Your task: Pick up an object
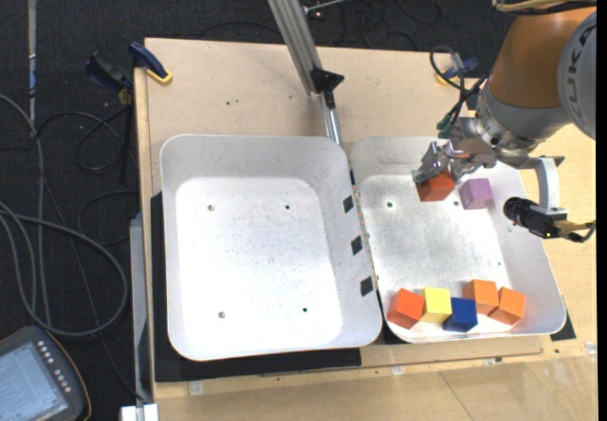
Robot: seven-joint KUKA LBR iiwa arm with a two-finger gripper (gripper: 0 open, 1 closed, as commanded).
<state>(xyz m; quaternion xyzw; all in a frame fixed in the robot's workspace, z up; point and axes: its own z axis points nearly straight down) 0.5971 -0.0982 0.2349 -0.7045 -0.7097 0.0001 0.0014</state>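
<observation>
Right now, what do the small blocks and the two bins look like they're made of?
The blocks, and the purple block near the gripper, look like painted wood or foam: matte, solid colours, crisp edges; which one is unclear. The bins look like thin moulded plastic: white, rounded corners, speckled and scuffed.

so the bench (247, 87) is a pale wood board sitting on dark carpet. two shallow white bins rest right on it, side by side and touching: the left bin (251, 244) and the right bin (446, 239). there's a clamp (152, 64) on the back left corner, and another clamp (453, 68) near the back right.
</observation>
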